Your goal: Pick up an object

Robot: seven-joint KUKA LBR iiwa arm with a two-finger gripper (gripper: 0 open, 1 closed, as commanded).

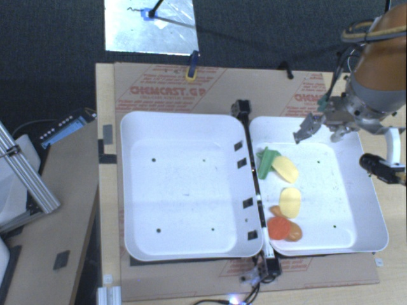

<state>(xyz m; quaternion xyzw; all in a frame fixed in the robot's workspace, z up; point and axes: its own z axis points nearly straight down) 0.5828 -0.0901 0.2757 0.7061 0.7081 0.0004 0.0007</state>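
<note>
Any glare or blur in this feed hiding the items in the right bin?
Camera view: the right bin is evenly lit with no glare, and the green piece and yellow pieces read sharp; the claw looks soft and smeared; the foil sheet at top shines brightly.

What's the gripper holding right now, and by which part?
Nothing: the gripper hovers over the right white bin, apart from the green, yellow and orange pieces.
</note>
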